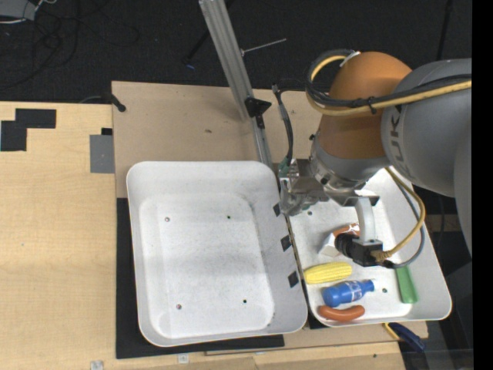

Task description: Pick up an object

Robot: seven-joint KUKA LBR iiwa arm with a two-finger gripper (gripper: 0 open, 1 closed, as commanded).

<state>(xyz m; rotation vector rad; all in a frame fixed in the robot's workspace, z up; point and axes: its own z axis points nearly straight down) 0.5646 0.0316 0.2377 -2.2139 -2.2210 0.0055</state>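
Looks like a hunt for something to grab in the right bin [435, 303]. Got the gripper [296, 195] up-frame of the yellow corn [327, 272], tight against the dividing wall, probably too cornered to catch anything. Can't tell whether open or clamped. Easier targets: blue bottle [347, 291] just below the corn, red sausage [341, 312] below that.

Two white bins [154, 183] — one corn cob [328, 272], one blue bottle [347, 291], one red sausage [341, 312], one green stick [406, 284]
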